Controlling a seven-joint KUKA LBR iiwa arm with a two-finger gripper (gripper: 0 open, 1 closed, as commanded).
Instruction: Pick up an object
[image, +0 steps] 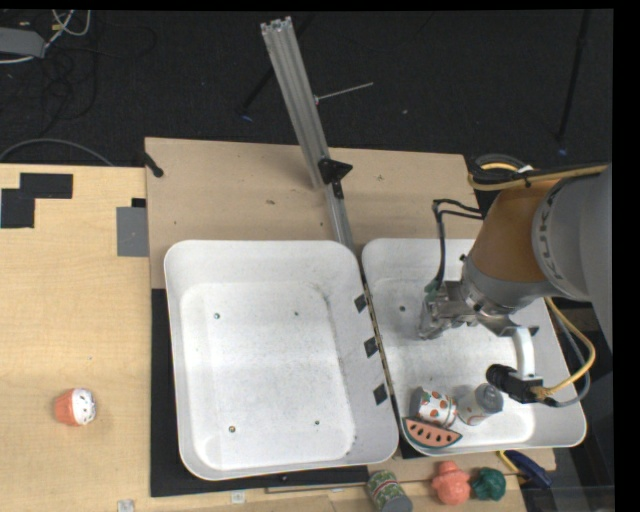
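My gripper (433, 322) hangs low over the middle of the right bin (400, 270), under the grey wrist with its orange band; its fingertips are hard to make out from above. Near that bin's front edge lie a small white figure with red marks (433, 407), a grey round object (483, 400) and a watermelon-slice toy (432, 436). These three sit roughly a hand's width in front of the gripper, apart from it.
The left bin (200, 270) lies beside the right one. A red-and-white ball toy (74, 407) rests on the wooden bench at far left. In front of the right bin sit a pink toy (450, 483), a green toy (488, 484) and a dark cylinder (383, 490). A metal rail (300, 100) slants up behind.
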